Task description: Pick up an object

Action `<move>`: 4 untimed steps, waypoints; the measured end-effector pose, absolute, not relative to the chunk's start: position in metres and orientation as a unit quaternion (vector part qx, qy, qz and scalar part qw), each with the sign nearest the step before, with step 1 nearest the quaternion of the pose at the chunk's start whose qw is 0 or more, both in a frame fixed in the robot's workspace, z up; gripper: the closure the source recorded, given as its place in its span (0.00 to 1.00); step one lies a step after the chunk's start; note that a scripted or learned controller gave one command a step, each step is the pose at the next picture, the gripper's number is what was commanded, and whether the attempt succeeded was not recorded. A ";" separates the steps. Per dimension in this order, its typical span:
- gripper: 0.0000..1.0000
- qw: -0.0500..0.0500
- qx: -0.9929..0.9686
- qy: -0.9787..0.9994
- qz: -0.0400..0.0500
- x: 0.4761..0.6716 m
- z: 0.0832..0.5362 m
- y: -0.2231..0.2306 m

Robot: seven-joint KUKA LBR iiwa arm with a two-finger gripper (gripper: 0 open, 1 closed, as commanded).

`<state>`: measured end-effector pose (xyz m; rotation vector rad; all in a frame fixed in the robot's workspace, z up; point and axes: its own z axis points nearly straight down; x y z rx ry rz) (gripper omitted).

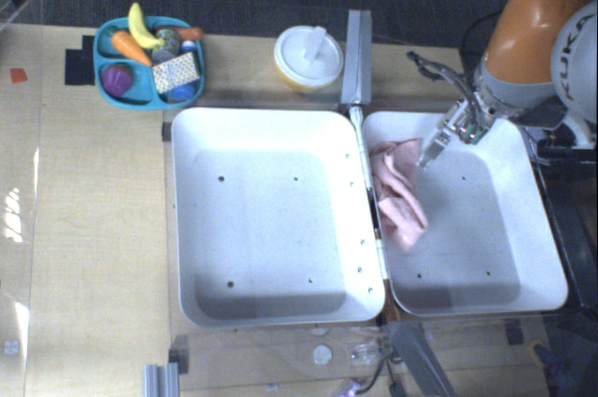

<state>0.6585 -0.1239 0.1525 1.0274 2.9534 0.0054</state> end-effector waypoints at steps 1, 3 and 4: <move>1.00 0.014 0.328 0.945 0.004 0.662 0.167 -0.122; 0.00 0.006 0.200 0.980 0.001 0.638 0.152 -0.092; 0.00 0.011 0.274 0.962 0.003 0.619 0.095 -0.091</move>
